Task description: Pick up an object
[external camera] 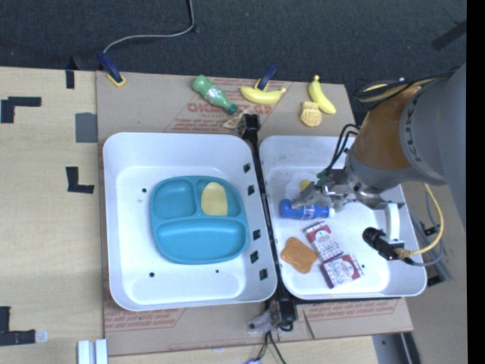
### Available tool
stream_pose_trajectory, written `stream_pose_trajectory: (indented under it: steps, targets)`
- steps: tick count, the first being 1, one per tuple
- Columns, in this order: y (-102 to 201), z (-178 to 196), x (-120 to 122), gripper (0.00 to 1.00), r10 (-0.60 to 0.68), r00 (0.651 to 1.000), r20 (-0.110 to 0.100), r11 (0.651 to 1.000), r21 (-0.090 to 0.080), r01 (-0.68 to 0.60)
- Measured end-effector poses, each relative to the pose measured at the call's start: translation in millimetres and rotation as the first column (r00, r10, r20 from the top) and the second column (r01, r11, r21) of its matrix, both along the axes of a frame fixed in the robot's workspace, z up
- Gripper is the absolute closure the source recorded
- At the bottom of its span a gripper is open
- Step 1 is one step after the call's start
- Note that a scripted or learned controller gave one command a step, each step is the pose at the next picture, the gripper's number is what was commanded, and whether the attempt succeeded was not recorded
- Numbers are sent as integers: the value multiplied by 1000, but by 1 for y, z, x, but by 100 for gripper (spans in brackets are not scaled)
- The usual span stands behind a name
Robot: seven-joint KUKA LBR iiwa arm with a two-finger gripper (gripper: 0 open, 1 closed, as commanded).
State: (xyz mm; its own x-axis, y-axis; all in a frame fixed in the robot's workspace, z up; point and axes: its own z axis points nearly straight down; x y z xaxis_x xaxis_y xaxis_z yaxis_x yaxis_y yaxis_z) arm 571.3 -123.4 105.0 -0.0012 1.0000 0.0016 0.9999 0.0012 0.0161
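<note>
The grey arm (413, 139) reaches into the right bin (394, 283), its gripper (318, 196) low over the blue bottle (303, 210), which lies on the bin floor just beneath the fingertips. Whether the jaws are closed on it cannot be told. A brown cookie (298, 255) and red packets (332, 255) lie nearby.

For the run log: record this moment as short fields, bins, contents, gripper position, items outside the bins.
left bin: holds a blue divided plate with a yellow item in its upper right compartment
right bin: holds a blue bottle, a brown toast piece and two red packets
gripper: low in the right bin, at the blue bottle's upper side
behind the bins: green bottle, two bananas, yellow corn piece
task status: no object seen lifted
</note>
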Motion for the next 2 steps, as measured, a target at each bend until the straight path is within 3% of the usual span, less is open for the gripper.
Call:
stream_pose_trajectory:
  steps: [1, 2]
  targets:
    - [16, -19, -48, 0, -2, 1000, -12, 1000, -3, 2]
    - [16, -9, -48, 100, -3, 1000, -12, 1000, -4, 3]
